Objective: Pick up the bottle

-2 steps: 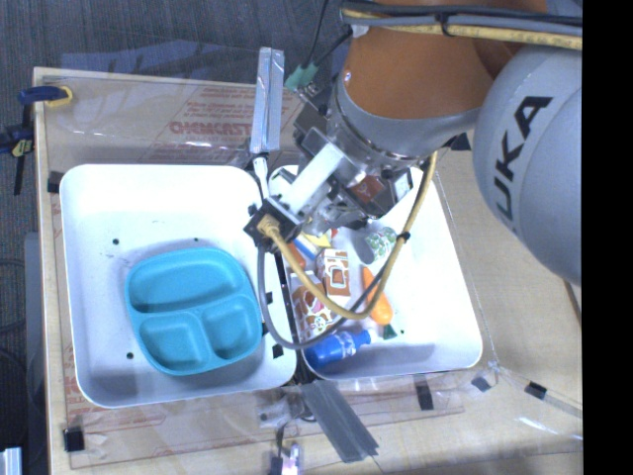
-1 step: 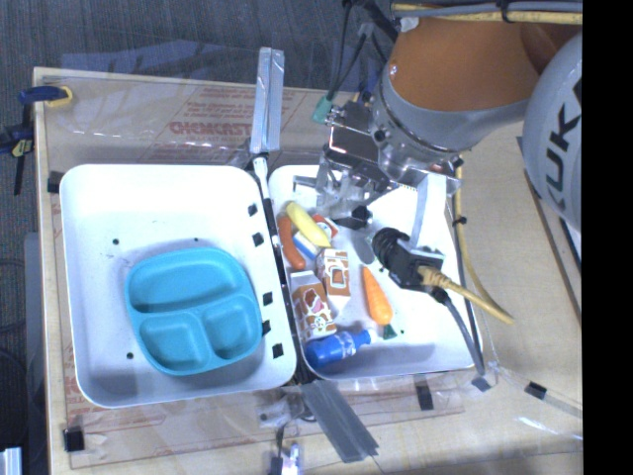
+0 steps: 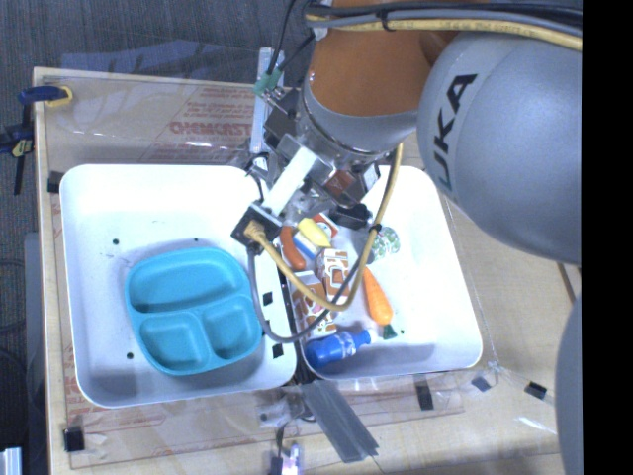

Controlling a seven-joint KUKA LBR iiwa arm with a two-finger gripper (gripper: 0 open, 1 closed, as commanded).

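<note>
Blue bottle [image 3: 334,346] | lying sideways | right bin [image 3: 450,265] front edge

Grey arm [image 3: 495,117] reaches in from the right — hand [image 3: 297,201] lowered, wrist tilted.

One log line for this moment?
gripper above right bin clutter | blue plastic bottle lying at near edge, ungrasped

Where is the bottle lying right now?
The blue bottle lies on its side at the near-left corner of the right bin, just below the orange carrot.
</note>
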